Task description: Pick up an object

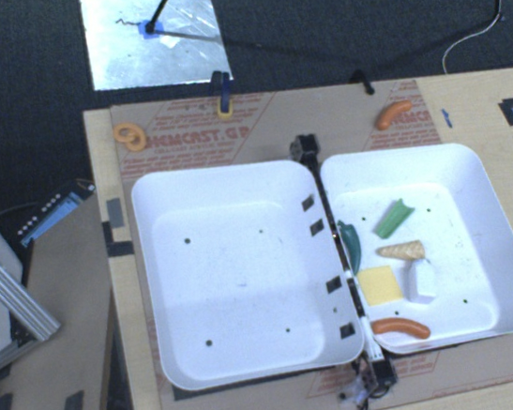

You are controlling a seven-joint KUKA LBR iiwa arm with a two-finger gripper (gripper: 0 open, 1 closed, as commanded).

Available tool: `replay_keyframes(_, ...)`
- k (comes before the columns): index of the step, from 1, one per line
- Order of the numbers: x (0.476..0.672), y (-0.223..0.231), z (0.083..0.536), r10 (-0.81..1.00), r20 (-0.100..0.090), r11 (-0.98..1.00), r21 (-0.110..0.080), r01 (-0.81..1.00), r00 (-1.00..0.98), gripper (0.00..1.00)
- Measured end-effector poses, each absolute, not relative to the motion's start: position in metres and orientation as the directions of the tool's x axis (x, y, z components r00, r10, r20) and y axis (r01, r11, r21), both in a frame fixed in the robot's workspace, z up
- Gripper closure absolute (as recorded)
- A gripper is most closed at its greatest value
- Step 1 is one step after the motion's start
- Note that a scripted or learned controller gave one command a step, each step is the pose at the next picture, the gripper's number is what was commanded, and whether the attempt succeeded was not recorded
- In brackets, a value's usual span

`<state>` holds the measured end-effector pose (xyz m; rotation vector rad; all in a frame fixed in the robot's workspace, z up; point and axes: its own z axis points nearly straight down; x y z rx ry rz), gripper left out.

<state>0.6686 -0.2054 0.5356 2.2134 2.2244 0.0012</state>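
Oddly, the white block (pixel 421 281) barely stands out from the right bin (pixel 485 214), possibly a bottle.

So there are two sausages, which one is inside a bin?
The sausage at the near edge of the right bin, just below the yellow block. The other sausage lies outside, on the cardboard beyond the bins.

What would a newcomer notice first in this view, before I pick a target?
The small cluster of toy food in the right bin stands out: a green piece, a tan cone, a yellow block, a white block and an orange sausage at the near edge. A dark green pepper lies against the divider. Another sausage and a pretzel sit on the bench behind the bins.
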Motion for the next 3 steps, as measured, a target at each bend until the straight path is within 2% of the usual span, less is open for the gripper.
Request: replay_keyframes(3, 0.6683, -0.1942, 0.5357, 1.0, -0.002, 0.002, 0.004, 1.0, -0.002, 1.0)
